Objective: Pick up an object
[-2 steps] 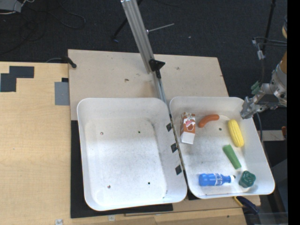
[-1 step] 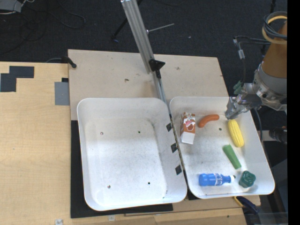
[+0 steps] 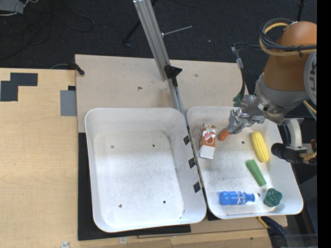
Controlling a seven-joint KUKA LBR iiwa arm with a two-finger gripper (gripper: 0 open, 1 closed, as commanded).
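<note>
My gripper [image 3: 237,124] hangs low over the upper part of the right bin [image 3: 227,172], on the grey arm with its orange band [image 3: 295,40]. A small orange piece [image 3: 223,135] lies right at the gripper's lower left tip; I cannot tell whether it is gripped or just touching. To its left, a white and red-brown carton [image 3: 207,141] leans by the bin's left wall. A yellow corn cob [image 3: 260,146], a green cylinder [image 3: 255,172], a blue bottle [image 3: 235,197] and a dark green lump [image 3: 272,197] lie to the right of and below the gripper.
The left bin [image 3: 134,169] sits beside the right one, with black clips [image 3: 192,161] along the shared wall. A slanted aluminium post [image 3: 155,40] rises behind the bins. Wooden bench surface [image 3: 36,154] extends to the left.
</note>
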